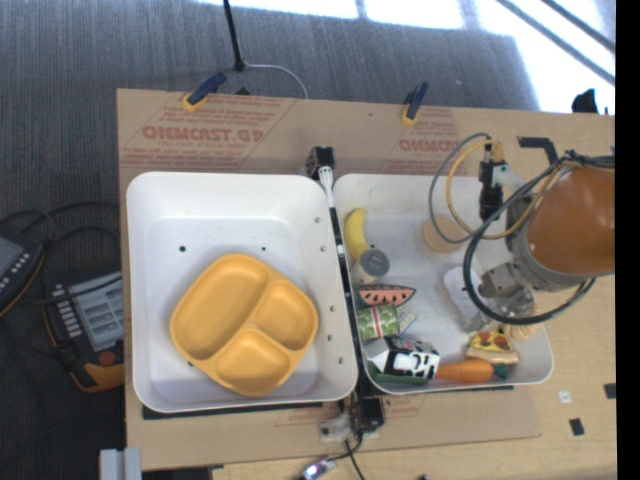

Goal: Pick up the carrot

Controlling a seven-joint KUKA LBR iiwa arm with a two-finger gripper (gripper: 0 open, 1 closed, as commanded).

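The orange carrot (465, 372) lies flat along the front wall of the right bin (440, 196), near its front right corner. My gripper (482, 308) hangs over the right part of that bin, under the grey wrist and the orange band. It is a short way behind and slightly right of the carrot. A toy pizza slice (492, 345) sits between the gripper and the carrot, touching the carrot's right end.
The right bin also holds a banana (354, 234), a grey round piece (374, 262), a watermelon slice (386, 295), a green packet (381, 321) and a black and white item (411, 362). A yellow divided plate (245, 320) lies in the left bin (150, 268). Cables loop above the wrist.
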